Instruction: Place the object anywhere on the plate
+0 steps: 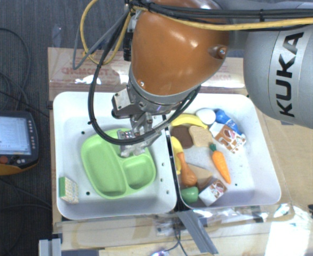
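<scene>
Pincer hangs over green plate in left bin, just above plate's upper-right edge. Can't tell what it holds, if anything. Toy food, e.g. carrot, banana, sits in right bin, right of pincer.

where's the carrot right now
The carrot lies in the right bin, toward its middle, just below the small milk carton.

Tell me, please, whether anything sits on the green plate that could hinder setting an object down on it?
Nothing visible lies on the green plate. The gripper hangs over its upper right part, hiding a small area. The small box sits beside it, off the plate.
</scene>
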Tool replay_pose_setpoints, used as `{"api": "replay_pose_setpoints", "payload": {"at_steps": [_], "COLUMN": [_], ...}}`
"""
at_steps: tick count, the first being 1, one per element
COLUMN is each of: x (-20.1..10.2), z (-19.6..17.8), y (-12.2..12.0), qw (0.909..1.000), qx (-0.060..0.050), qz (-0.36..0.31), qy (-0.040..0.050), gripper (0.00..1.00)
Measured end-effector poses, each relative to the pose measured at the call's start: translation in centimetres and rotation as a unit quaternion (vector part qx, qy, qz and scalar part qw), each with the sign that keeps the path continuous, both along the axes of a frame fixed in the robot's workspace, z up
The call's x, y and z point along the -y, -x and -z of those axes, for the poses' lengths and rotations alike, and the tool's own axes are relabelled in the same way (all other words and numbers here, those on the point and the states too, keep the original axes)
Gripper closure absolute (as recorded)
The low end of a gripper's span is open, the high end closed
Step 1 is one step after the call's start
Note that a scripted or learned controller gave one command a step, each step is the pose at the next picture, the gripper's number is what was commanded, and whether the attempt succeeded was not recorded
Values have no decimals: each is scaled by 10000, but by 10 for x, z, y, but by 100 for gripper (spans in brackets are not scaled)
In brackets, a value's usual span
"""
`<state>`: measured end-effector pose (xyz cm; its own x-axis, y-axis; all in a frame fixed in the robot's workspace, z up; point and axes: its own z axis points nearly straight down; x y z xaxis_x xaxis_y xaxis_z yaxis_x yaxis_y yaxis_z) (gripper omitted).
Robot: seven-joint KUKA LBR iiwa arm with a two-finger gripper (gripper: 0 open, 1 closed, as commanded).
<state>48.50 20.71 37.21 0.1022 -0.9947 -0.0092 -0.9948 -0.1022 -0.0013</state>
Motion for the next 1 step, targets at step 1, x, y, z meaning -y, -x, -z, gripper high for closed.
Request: {"api": "replay_pose_setpoints", "payload": {"at_steps": [1], "x": [-28], "z": [-1], "y": [2], "qw": [9803], "qx": [0], "qz": [-1977], "qy": [20], "gripper": [100]}}
